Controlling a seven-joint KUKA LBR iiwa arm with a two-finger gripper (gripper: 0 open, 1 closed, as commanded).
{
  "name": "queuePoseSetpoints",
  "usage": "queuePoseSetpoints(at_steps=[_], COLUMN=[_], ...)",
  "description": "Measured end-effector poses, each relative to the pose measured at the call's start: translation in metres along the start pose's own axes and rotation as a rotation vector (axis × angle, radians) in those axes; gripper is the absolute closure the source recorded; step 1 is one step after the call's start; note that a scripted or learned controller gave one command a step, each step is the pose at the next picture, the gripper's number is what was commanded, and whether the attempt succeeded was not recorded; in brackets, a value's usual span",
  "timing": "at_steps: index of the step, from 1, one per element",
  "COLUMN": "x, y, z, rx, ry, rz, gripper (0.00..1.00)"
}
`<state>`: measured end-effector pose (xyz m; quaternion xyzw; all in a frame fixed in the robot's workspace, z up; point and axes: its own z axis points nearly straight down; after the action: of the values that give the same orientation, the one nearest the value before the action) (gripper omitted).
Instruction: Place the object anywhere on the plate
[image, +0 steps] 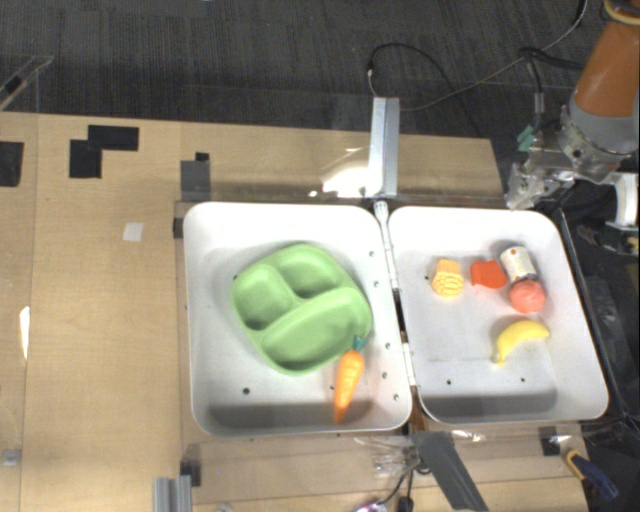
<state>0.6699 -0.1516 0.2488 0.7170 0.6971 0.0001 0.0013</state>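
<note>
Left bin (205, 300): a shallow white tray holding a green divided plate and a toy carrot.
Plate (300, 305): light green, with three compartments, lying tilted in the middle of the left bin; nothing lies in its compartments.
Carrot (347, 378): orange with a small green top, lying in the left bin just off the plate's near right edge, its leafy end touching or almost touching the plate rim, its tip pointing toward the bin's near wall.
Right bin (570, 385): the second white tray, touching the left bin along the middle seam, holding five small toy items grouped in its far half.
Corn (447, 278): a short yellow cob piece, the leftmost item of the group.
Red piece (488, 274): a small orange-red block just right of the corn; its exact kind is unclear.
Can (517, 263): a small cylinder with a pale label and a dark end, just beside the red piece.
Peach-like fruit (527, 295): a round pinkish-red toy just below the can, touching or nearly touching it.
Banana (519, 338): yellow and curved, lying apart from the others, nearer the camera.
Arm: grey with an orange band, at the top right corner of the view.
Gripper (530, 185): above the far right corner of the right bin, well apart from every toy, holding nothing; whether it is wide or narrow I cannot tell through the glare.
</note>
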Motion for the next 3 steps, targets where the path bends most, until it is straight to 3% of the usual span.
queuePoseSetpoints(at_steps=[1, 2, 3], x=[-0.049, 0.015, -0.039], y=[0.002, 0.000, 0.001], z=[0.011, -0.018, 0.011], rx=[-0.001, 0.000, 0.001], ry=[0.000, 0.001, 0.000], rz=[0.109, 0.209, 0.158], gripper=[1.00, 1.00, 1.00])
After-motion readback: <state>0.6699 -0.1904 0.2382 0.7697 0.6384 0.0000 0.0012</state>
